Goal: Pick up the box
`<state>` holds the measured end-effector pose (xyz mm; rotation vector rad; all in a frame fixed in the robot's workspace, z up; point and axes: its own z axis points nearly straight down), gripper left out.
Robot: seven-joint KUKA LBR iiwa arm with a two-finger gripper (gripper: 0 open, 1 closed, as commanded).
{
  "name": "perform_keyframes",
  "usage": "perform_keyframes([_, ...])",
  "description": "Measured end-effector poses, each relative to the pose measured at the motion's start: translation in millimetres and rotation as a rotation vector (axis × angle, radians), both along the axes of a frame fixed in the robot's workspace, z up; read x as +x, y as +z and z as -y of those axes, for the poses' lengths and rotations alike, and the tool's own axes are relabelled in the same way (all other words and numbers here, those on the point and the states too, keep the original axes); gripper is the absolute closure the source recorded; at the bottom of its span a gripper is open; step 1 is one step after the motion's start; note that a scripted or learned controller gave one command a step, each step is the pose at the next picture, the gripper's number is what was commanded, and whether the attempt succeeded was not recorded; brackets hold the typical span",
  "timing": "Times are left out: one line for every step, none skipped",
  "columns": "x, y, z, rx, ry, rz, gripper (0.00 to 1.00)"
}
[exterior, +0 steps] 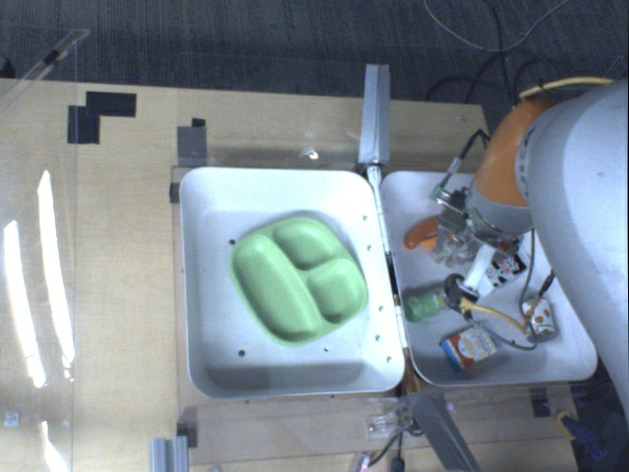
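While the tool (454, 255) hangs over the right bin (570, 362), its finger state impossible to tell, the box (469, 347) lies nearer the bin's front edge, apart from it.

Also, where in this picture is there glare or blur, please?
Camera view: white glare streaks lie on the clear sheet over the wooden bench at left; a small bright glint sits above the left white bin; the huge grey arm is soft, out of focus; the green divided plastic tray looks sharp.
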<state>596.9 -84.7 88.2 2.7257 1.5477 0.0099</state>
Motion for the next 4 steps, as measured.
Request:
perform_keyframes([32,-1,-3,0.003,-0.206,-0.001,1.00])
perform_keyframes([31,-2,-3,0.002,-0.206,-0.002,0.00])
perform_keyframes([64,96,-12,0.004,-0.235,-0.006,0.00])
perform_keyframes([42,32,-2,0.004,-0.283,-0.010,0.00])
